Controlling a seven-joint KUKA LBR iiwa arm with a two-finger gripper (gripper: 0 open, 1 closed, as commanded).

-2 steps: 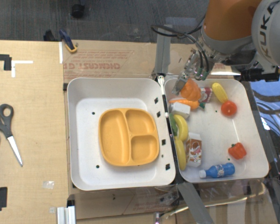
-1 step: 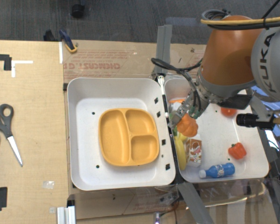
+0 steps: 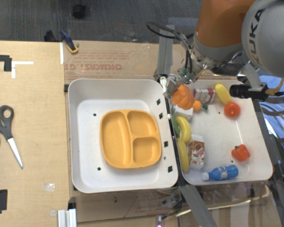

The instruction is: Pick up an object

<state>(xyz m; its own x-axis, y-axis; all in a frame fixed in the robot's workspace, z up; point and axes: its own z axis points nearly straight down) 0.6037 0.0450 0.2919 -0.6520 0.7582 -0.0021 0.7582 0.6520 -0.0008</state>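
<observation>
Wood bench (image 3: 28, 126) over a dark grey floor (image 3: 109, 8), cardboard sheet (image 3: 109, 63) under the far edge of the bins. Far left on the bench: black tape marks and a white strip; scissors (image 3: 8, 129) lie nearer, grey handles, blades pointing near-right. A blue-and-yellow clip (image 3: 68, 41) sits at the far edge of the cardboard.

Left bin (image 3: 80, 174) — holds one yellow divided tray (image 3: 131, 138), three compartments, roughly centred.

Right bin (image 3: 255, 171) — cluttered. Along its left wall a banana (image 3: 183, 129), with a second yellow piece running nearer beside it. Just right of those, a small red-and-white packet (image 3: 197, 153). Near edge: a blue bottle (image 3: 222, 173) with white cap, lying on its side. Right side: an orange-red pepper (image 3: 240, 152). Far part: a red tomato (image 3: 232, 109), a yellow piece (image 3: 222, 93) beyond it, a dark red wrapper (image 3: 206, 96) left of that, and a small orange ball (image 3: 197, 105).

Arm enters from the far right, orange band up top. Gripper (image 3: 180, 84) is over the far-left corner of the right bin, right above an orange object (image 3: 182, 97) — touching or very close, cannot tell which. Jaw state not readable from this angle; cannot tell if the orange object is gripped. It sits just above a white-green item (image 3: 182, 112) by the wall between the bins.
</observation>
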